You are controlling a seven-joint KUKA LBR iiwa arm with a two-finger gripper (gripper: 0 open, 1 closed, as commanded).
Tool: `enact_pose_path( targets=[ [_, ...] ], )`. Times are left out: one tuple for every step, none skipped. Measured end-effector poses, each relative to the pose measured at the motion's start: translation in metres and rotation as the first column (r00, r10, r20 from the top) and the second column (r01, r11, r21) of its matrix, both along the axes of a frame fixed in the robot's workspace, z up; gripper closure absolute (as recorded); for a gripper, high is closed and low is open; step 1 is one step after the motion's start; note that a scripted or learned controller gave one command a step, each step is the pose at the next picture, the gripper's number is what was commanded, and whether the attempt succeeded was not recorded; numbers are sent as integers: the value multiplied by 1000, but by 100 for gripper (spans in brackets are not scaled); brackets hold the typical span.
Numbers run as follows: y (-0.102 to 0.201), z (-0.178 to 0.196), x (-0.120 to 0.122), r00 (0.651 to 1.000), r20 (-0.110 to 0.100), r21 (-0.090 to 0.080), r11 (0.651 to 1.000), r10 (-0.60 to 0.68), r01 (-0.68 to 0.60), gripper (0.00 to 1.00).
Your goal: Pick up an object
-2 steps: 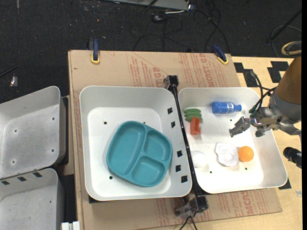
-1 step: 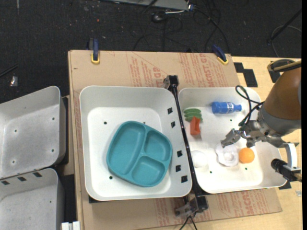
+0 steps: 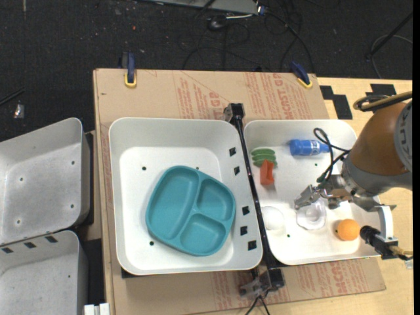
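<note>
Teal plastic first, in the left bin (image 3: 125, 176): a divided plate (image 3: 190, 210), lying flat, lower centre of the frame, well apart from the arm. Too wide and flat for a two-finger pinch, by the look of it; better left alone.

Past the divider, in the right bin (image 3: 341, 133): a green piece (image 3: 264, 155) touching a red piece (image 3: 266, 173) just below it, both near the bin's left wall. Further right, upper part of that bin, a blue bottle (image 3: 306, 147) on its side. Lower down, a faint white cap-like thing (image 3: 272, 218) near the bottom left, hard to tell against the white floor.

Right of that, a clear cup (image 3: 311, 216) directly under the gripper (image 3: 317, 197), at the lower right of the frame. Looks like the target of this try. Cannot tell whether the jaws stand spread or pressed together, nor whether anything sits between them; too small and cluttered there.

To do this step well: centre over the cup's rim, descend straight rather than at a slant, and close on one wall or across the whole body without nudging it. Clear plastic likely light and slippery, so a firm but slow squeeze, then a vertical lift.

Far right: an orange ball (image 3: 346, 230) just beside the cup; likely to roll if clipped on the way down.
</note>
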State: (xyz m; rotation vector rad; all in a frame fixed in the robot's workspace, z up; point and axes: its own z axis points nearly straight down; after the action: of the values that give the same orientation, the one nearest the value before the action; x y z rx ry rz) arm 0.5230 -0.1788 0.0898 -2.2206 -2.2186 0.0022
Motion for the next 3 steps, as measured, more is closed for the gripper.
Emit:
enact_pose_path(
  targets=[
    [-1,17,4,1000,12,-2,1000,-1,1,100],
    [8,71,1,1000,8,-2,1000,4,-4,100],
    [9,114,1,1000,7,-2,1000,4,-4,100]
  ],
)
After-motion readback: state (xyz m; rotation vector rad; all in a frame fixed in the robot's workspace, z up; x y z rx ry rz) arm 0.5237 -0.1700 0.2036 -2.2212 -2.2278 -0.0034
